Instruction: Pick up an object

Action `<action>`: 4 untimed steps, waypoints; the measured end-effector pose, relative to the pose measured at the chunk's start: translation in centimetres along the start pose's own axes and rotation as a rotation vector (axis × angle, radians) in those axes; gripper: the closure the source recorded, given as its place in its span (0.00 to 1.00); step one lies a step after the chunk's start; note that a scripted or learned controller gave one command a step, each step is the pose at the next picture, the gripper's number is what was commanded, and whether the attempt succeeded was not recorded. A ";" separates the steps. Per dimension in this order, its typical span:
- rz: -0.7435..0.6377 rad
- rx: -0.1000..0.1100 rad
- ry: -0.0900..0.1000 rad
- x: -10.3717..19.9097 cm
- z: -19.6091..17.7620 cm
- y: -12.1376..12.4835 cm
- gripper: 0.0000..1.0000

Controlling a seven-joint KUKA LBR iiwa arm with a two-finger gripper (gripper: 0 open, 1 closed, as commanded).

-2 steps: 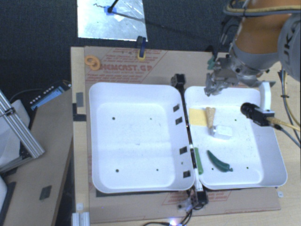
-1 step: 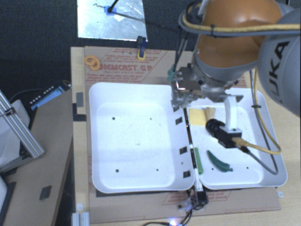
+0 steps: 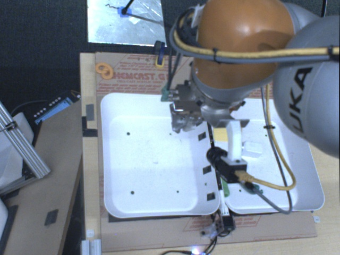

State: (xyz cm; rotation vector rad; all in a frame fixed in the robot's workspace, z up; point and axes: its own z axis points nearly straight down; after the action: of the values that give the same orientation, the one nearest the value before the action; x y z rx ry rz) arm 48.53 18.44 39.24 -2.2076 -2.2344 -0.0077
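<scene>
Nearest your lens: the arm's orange band (image 3: pixel 241 33), bulking over the right bin (image 3: pixel 297 195). Below it you have the gripper (image 3: pixel 184 122), hanging over the far right part of the left bin (image 3: pixel 122 158); whether it is parted or closed you cannot tell, and nothing is seen held. Item for picking: a white block (image 3: pixel 253 149) lying in the right bin, just beside a yellow piece (image 3: pixel 220 137). A yellow cable (image 3: pixel 279 166) loops across that bin.

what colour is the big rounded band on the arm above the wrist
Orange, a glossy brownish orange band on the grey arm, seen in the camera view.
</scene>
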 end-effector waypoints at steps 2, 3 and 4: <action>0.004 -0.002 0.000 4.2 -5.2 0.2 1.00; 0.007 -0.008 0.002 3.6 -14.8 0.2 1.00; 0.006 0.002 -0.003 3.6 -14.2 0.2 0.00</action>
State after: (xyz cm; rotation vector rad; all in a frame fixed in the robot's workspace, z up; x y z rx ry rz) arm 48.62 22.01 53.51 -2.2152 -2.2278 -0.0029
